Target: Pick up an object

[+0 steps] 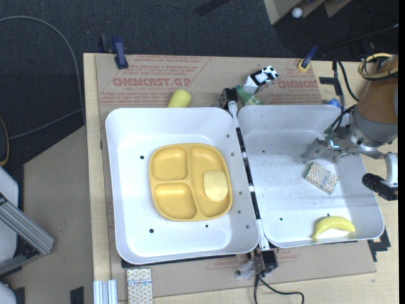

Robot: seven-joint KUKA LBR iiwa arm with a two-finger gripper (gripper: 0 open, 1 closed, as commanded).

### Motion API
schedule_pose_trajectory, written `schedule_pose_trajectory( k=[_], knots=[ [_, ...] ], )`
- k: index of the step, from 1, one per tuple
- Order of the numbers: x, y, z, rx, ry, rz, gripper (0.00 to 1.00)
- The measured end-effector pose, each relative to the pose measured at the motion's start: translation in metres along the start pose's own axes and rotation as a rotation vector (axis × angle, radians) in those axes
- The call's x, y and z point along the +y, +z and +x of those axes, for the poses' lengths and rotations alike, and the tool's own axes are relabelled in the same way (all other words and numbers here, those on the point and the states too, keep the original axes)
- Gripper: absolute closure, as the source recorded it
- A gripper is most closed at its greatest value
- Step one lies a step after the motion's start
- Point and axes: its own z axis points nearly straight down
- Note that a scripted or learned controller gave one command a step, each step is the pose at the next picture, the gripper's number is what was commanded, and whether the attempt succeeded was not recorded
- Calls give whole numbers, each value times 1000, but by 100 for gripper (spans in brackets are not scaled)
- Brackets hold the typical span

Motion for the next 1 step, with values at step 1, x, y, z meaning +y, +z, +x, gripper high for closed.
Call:
schedule_pose_trajectory(
  k=[1],
  knots=[
    [0,-10,-2,-7,0,-4,100]
  ],
)
